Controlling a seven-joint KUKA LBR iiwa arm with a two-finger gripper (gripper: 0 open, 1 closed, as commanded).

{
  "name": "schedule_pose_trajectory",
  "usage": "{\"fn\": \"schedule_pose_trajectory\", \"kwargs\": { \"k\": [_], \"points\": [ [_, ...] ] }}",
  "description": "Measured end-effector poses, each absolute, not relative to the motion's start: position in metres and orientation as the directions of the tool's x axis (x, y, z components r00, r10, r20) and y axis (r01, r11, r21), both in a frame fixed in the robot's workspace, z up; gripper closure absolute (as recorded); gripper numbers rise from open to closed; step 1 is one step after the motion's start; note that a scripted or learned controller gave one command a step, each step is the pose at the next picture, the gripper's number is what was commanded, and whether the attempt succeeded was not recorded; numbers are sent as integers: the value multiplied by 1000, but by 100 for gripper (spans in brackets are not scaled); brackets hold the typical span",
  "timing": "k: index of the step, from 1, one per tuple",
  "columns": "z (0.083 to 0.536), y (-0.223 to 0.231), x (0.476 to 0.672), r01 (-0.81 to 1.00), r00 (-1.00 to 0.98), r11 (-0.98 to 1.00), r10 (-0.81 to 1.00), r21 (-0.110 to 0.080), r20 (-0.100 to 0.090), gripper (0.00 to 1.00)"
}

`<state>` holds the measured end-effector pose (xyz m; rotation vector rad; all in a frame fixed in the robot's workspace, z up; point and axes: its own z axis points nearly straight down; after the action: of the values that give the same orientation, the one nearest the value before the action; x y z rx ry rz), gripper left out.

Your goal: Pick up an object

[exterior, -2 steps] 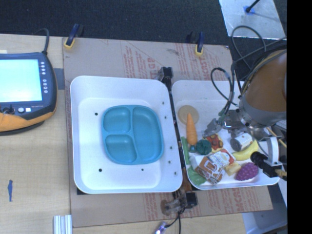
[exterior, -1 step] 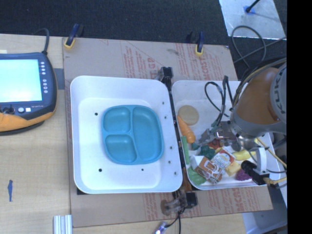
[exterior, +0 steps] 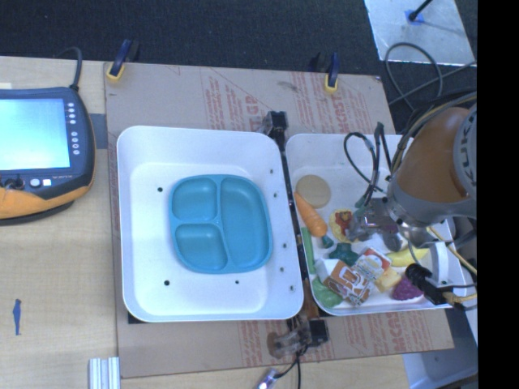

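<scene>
I count two white bins: left bin (exterior: 138,217), right bin (exterior: 324,148). One blue divided plate (exterior: 219,222). One toy carrot (exterior: 310,214). One tan disc (exterior: 313,190). One teach pendant (exterior: 40,148).

Blue divided plate (exterior: 220,223), pendant (exterior: 40,148)

I see left bin (exterior: 138,217) mostly open: only blue divided plate (exterior: 220,222) lies flat at centre, free floor all around it. Right bin (exterior: 324,151) crowded from 3 to 9 o'clock: carrot (exterior: 310,214), snack packet (exterior: 354,278), purple piece (exterior: 403,289), yellow piece (exterior: 403,258) close together. Arm (exterior: 430,177) with cables (exterior: 365,164) covers its 3 o'clock side. Free patch at 12 o'clock, above tan disc (exterior: 313,190). Wall between bins blocks low sideways crossing.
</scene>
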<state>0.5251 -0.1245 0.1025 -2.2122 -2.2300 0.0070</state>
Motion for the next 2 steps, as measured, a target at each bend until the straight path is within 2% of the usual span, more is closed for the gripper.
{"fn": "schedule_pose_trajectory", "kwargs": {
  "k": [1,2],
  "points": [
    [102,-124,525,1000,-8,8,1000,-3,-3,0],
    [92,-176,616,1000,-3,3,1000,-2,0,0]
  ]
}}
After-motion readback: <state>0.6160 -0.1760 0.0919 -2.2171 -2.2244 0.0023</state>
